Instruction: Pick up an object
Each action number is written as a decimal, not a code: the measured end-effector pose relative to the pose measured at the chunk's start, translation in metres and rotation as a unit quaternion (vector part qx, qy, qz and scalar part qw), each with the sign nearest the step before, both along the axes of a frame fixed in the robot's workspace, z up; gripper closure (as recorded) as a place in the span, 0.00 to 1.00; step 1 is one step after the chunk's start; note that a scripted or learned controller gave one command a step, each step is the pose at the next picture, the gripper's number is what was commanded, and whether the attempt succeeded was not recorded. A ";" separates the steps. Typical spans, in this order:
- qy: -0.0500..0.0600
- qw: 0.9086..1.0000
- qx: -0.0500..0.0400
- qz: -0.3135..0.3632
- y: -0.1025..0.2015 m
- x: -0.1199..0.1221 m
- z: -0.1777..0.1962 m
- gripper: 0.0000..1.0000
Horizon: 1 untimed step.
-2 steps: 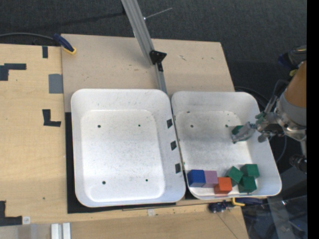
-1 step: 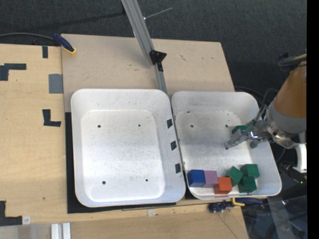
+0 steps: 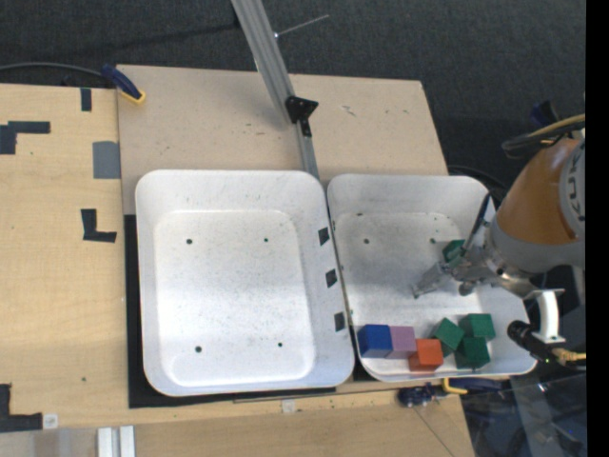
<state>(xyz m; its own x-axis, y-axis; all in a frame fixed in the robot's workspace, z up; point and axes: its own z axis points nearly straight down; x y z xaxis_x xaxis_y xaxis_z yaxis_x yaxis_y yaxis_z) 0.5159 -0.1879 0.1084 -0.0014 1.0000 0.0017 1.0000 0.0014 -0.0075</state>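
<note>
My gripper [image 3: 445, 279] hangs low over the right bin [image 3: 400, 193], near its right wall, on the grey arm with the orange band [image 3: 533, 212]. A small green piece [image 3: 454, 250] shows right at the gripper's upper edge; whether it is held or just lies beside it is unclear. Along the bin's front wall lie a blue block [image 3: 375, 339], a pale purple block [image 3: 402, 339], an orange block [image 3: 427, 352] and three green blocks [image 3: 463, 339]. These blocks sit below the gripper in the view, apart from it.
The left bin [image 3: 228, 284] lies beside the right one, with dark clips [image 3: 330, 277] along the shared wall. A slanted metal bar [image 3: 271, 55] runs from the top of the view down to the bins. Cables hang off the bench at the right.
</note>
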 end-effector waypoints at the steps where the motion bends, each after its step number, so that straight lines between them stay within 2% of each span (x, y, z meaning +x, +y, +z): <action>1: -0.002 1.000 0.000 0.000 0.000 0.001 0.013 1.00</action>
